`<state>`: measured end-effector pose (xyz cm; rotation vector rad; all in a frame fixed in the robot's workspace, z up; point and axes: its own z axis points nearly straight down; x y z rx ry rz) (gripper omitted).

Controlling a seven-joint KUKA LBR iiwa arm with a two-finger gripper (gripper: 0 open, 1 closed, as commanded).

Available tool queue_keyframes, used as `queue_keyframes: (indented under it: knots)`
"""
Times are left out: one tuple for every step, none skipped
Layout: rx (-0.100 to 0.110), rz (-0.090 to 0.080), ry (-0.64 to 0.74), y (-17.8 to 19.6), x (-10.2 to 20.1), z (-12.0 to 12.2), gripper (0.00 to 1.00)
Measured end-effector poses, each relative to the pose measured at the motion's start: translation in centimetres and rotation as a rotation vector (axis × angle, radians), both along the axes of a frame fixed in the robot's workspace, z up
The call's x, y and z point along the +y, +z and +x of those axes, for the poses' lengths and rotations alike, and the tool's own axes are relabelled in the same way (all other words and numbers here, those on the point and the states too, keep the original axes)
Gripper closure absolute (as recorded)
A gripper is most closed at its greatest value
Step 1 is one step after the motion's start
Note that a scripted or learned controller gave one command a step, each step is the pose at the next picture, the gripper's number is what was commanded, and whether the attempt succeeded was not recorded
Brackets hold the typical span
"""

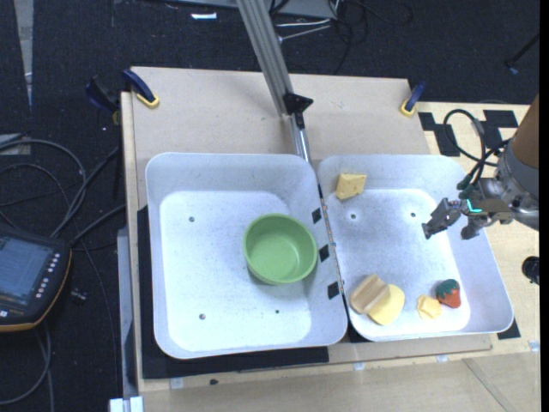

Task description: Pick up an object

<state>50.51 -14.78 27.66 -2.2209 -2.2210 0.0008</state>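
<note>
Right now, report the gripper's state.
Gripper: open, holding nothing, hovering over the right bin, apart from the food pieces.

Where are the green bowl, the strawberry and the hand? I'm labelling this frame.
green bowl [280, 249]: camera view, inner floor of the bowl.
strawberry [449, 294]: camera view, its red body.
hand [452, 222]: camera view, midway between its fingertips.

arm reaching in from right, claw [453, 222] spread open, holding nothing
</note>
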Motion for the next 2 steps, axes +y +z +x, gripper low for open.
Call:
queue_keyframes:
  knots:
    - [0.0,0.0,0.0,0.0,0.0,0.0,0.0]
    - [0.003,0.0,0.0,-4.2,0.2,0.1,0.0]
